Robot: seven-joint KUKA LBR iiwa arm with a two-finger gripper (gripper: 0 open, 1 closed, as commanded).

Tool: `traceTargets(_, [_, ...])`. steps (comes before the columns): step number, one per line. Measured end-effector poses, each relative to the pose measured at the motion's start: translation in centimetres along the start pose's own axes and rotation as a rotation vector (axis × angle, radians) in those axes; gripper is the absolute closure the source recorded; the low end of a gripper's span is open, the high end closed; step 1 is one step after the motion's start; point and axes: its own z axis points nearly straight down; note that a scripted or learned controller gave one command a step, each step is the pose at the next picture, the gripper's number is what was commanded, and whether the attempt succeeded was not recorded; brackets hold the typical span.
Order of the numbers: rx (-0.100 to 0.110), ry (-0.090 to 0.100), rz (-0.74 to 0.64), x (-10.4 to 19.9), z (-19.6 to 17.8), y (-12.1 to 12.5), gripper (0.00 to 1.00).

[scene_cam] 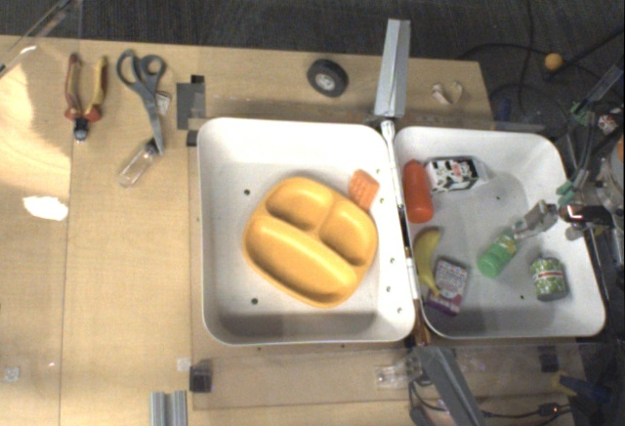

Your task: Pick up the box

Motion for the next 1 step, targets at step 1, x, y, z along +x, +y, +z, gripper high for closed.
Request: traceTargets(1, [0.001, 0.001, -0.027, 7.12, 11.20, 2.94, 0.00])
